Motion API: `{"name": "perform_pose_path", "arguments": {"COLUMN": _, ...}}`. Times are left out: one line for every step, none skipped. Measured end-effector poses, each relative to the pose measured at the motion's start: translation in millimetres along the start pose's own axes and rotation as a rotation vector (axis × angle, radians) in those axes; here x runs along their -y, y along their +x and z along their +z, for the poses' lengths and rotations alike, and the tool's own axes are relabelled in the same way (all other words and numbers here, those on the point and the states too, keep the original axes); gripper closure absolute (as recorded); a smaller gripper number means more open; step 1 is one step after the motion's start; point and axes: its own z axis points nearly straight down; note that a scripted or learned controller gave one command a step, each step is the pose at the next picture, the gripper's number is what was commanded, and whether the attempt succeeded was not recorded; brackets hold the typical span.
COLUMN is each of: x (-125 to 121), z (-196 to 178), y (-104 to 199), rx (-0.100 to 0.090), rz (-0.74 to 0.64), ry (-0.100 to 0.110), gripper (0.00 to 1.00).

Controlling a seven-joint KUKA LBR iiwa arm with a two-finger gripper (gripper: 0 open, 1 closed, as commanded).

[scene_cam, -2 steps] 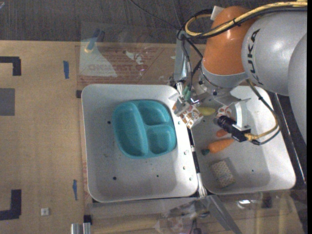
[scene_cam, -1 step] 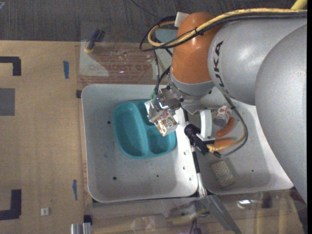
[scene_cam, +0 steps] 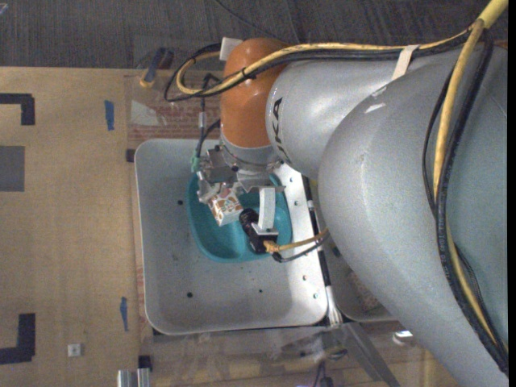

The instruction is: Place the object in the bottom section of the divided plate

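A teal divided plate (scene_cam: 216, 244) lies in the left white bin (scene_cam: 165, 240), partly covered by the arm. My gripper (scene_cam: 219, 193) hangs over the plate's upper middle, below the orange wrist band. A small white and orange object (scene_cam: 226, 207) sits right at the gripper's tip, above the plate's surface. The view does not show whether it is gripped or just lying under the gripper. The plate's dividers are hidden by the gripper and its black attachment (scene_cam: 256, 226).
The big grey arm (scene_cam: 387, 176) covers the right bin and the left bin's right wall. Bare white floor of the left bin (scene_cam: 234, 293) lies below the plate. Cables (scene_cam: 193, 71) loop above the bin's top edge. Tan bench with blue tape marks (scene_cam: 110, 115) spreads to the left.
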Motion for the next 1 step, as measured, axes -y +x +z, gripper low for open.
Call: {"name": "perform_pose_path", "arguments": {"x": -0.5, "z": -1.1, "y": 0.6, "rx": 0.0, "rz": -0.001, "ry": -0.002, "gripper": 0.0}}
